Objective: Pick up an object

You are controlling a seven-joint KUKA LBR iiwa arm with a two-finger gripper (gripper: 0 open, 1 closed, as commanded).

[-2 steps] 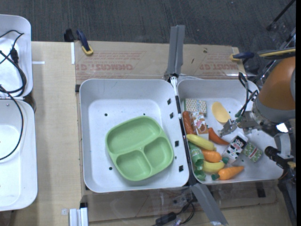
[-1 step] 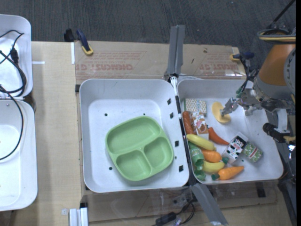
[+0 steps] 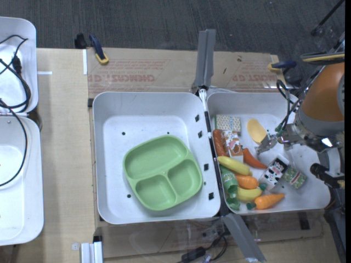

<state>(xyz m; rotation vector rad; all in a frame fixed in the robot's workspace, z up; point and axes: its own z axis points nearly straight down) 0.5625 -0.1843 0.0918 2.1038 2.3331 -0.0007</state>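
While the gripper (image 3: 270, 142) hangs low over the right bin (image 3: 307, 201), its fingers look slightly apart with nothing between them. Toy food lies heaped at that bin's left side: a banana (image 3: 233, 165), carrots (image 3: 269, 200), a sausage (image 3: 219, 142). A green tray (image 3: 162, 172) sits in the left bin (image 3: 109, 147).

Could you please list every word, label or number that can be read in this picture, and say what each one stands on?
"CHEMC" is roughly all that can be made out of the red print, upside down, on the brown cardboard sheet behind the two white bins; the remaining letters are too blurred.
Print on the small patterned box in the right bin: too small to read.
Print on the black-and-white carton and the green packet: too small to read.
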